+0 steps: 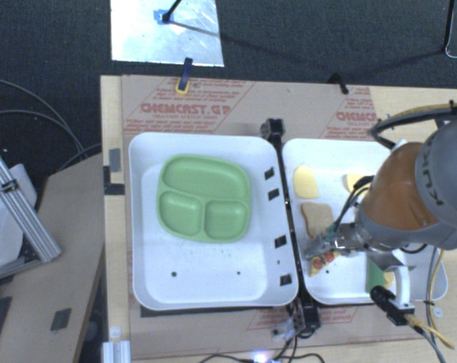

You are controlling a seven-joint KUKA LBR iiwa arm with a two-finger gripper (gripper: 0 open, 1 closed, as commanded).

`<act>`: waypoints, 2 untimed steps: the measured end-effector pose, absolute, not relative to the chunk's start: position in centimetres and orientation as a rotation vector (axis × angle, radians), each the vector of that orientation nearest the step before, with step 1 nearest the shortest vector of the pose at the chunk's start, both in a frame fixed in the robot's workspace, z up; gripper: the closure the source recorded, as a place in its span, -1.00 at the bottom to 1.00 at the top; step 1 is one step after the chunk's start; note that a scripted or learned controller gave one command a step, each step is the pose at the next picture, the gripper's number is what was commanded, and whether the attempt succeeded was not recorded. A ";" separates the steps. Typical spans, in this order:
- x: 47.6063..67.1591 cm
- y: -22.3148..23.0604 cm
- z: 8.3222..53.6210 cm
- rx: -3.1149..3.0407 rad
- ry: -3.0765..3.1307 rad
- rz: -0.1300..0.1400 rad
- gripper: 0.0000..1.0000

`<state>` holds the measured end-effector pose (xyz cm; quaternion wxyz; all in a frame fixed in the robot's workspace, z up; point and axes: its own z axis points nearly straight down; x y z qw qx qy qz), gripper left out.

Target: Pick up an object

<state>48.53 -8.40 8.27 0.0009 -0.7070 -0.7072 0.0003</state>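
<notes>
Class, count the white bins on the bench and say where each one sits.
2. The left bin holds a green divided plate; the right bin lies beside it, partly covered by the arm.

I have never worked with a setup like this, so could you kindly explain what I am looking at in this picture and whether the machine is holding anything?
This is one picture from a fixed camera above a bench, looking down at a slant. The big grey and orange shape on the right is a robot arm; its job is to pick up an object. At its tip is a two-finger gripper, low inside the right white bin.

Two shallow bins sit side by side. The left bin holds a green divided plate. The right bin holds small items: a pale yellow piece, a tan piece shaped like toast, a small red item by the gripper tip, and something green partly hidden under the arm.

I cannot tell whether the gripper holds anything; its tip is too blurred and cluttered.
</notes>
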 end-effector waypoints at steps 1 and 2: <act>48.8 -8.4 9.5 -2.222 -2.225 -0.004 1.00; 52.0 -0.8 19.0 -2.211 -2.241 -0.017 1.00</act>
